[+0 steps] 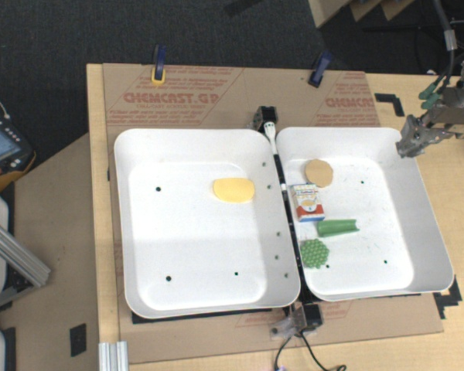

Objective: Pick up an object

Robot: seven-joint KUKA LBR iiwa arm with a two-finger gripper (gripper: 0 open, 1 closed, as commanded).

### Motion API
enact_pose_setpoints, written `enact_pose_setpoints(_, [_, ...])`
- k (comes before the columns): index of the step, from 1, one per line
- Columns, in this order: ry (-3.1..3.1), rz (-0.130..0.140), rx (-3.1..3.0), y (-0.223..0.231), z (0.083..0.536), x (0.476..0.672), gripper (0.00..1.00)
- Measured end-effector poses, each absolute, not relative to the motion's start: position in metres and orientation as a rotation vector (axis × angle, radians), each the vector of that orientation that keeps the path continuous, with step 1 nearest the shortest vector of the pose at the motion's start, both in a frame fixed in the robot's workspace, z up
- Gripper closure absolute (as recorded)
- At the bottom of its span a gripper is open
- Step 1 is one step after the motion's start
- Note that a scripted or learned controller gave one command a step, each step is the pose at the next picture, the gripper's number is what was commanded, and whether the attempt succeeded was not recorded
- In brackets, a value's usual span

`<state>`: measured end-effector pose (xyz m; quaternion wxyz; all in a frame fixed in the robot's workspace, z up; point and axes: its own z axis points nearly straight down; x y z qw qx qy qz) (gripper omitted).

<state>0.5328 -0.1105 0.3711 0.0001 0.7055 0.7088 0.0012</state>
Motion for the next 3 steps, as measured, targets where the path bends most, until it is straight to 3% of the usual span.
enact_pose_setpoints(1, [2.214, 0.010, 2.216, -0.123, 0.456, 0.480, 1.00])
enact_pose_setpoints(2, [2.229, -0.008, 2.224, -0.096, 0.357, 0.484, 1.00])
enact_pose_setpoints(3, [2.232, 0.013, 2.205, 0.003, 0.426, 0.480, 1.00])
